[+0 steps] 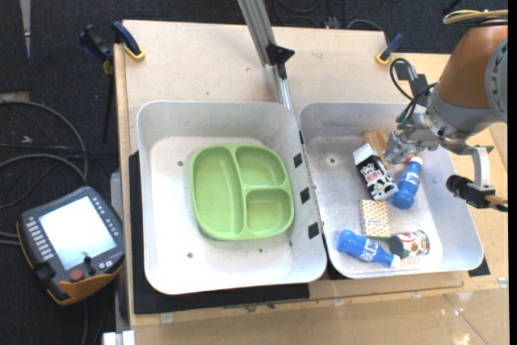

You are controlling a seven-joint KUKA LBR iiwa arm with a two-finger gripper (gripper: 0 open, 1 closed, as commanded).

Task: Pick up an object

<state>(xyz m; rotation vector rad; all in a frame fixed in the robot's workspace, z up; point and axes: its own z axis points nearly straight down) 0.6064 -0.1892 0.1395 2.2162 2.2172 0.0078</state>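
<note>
The right bin point(339, 125) holds several small objects. A black-and-white carton point(374, 174) lies near its middle, with a blue bottle point(408, 183) just to its right. A tan patterned box point(374, 215) sits below them. Along the front wall lie a second blue bottle point(365, 246) and a red-and-white can point(410, 243). A small brown item point(374, 139) rests behind the carton. My gripper point(401, 145) hangs low over the bin's back right part, just above the carton and the upper blue bottle. Nothing is visibly held in it.
The left bin point(161, 133) contains a green divided plate point(242, 191). A slanted metal pole point(252, 0) meets the bench behind the bins. Clamps stand at the bench's back corners. A teach pendant point(71, 242) lies on the floor at left.
</note>
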